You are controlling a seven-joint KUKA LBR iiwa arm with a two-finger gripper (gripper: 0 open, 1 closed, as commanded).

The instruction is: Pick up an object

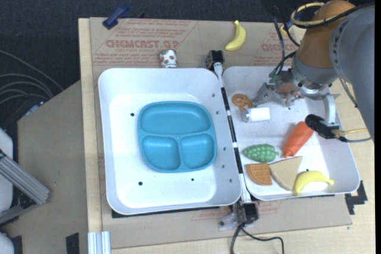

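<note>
Jaws' state cannot be told as the gripper (pixel 266 99) hangs low over the right bin (pixel 351 157), beside a white block (pixel 259 114), seemingly to grasp it.

One fixed camera looks down at a slant on both white bins (pixel 113 128) from above.

Bright, even overhead light, soft shadows, mild glare on white bins (pixel 113 128), perhaps slightly soft focus.
</note>
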